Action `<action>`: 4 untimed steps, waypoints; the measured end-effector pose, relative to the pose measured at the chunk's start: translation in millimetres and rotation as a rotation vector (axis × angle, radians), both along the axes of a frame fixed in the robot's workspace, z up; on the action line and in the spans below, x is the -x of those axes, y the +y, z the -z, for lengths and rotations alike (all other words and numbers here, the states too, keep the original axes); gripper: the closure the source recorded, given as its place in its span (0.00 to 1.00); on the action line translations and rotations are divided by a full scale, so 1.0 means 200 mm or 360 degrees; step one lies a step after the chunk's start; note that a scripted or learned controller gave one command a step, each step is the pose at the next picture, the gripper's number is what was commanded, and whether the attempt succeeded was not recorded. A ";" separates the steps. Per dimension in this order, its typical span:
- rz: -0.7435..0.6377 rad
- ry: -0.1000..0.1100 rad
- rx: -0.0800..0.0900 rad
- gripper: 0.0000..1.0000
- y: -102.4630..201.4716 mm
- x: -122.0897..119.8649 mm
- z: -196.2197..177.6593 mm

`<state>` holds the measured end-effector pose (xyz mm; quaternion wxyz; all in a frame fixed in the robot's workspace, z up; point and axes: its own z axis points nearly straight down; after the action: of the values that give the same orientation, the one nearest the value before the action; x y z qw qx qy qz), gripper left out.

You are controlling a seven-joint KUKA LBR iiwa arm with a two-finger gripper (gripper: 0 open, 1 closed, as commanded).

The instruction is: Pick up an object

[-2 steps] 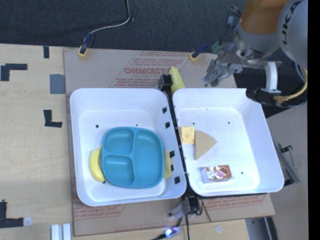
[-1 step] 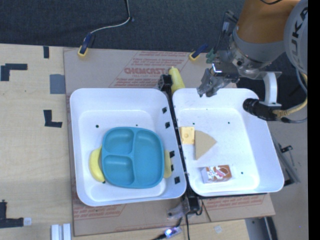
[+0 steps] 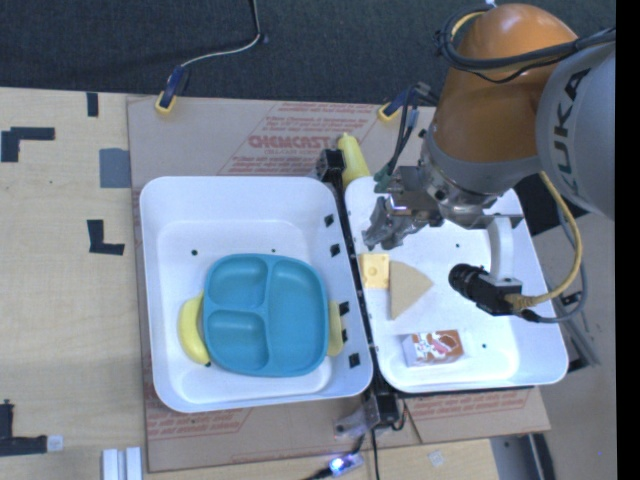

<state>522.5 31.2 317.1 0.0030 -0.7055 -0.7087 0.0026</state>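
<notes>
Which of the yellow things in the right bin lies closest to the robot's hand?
The small yellow block, just below the hand by the bin's left wall. The tan wedge lies further down, beside the block.

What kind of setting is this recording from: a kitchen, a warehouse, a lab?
Most likely a robotics lab bench. A KUKA arm hangs over two white bins set on cardboard, holding toy-like items such as a blue divided plate and a tan wedge, with loose cables behind.
</notes>
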 end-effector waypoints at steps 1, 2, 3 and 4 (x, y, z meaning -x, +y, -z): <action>0.0008 -0.0005 0.0003 1.00 -0.08 0.03 0.10; 0.0004 -0.0020 0.0000 1.00 -0.06 0.00 -0.22; 0.0007 0.0004 0.0002 1.00 -0.02 0.21 0.08; -0.0011 -0.0007 -0.0002 1.00 0.44 0.20 0.11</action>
<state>482.5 119.9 294.1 0.0019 -0.7031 -0.7111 0.0005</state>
